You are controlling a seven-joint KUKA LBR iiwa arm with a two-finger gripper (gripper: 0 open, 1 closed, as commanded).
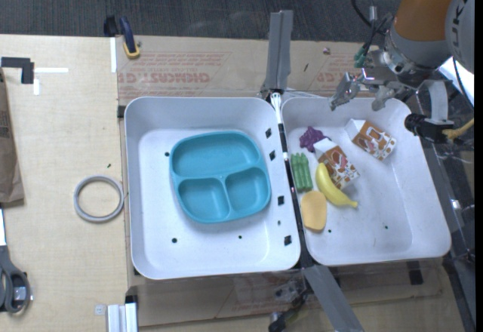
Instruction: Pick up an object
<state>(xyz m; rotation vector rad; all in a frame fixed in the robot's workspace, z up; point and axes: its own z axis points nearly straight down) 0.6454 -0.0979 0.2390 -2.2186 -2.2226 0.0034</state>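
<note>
My gripper (359,100) hangs over the far edge of the right bin (423,232), its two fingers spread apart with nothing between them. Below it in that bin lie a patterned orange-and-white box (373,140), a second patterned box (341,165), a yellow banana (333,189), a purple grape bunch (309,137), a green vegetable (301,171) and a yellow-orange slice (314,210). The gripper is above and clear of all of them.
The left bin (151,247) holds a blue divided plate (220,176). A grey ring (98,198) lies on the bench to the left. A metal divider post (278,51) stands between the bins at the back. The arm's orange band (427,2) is at the top right.
</note>
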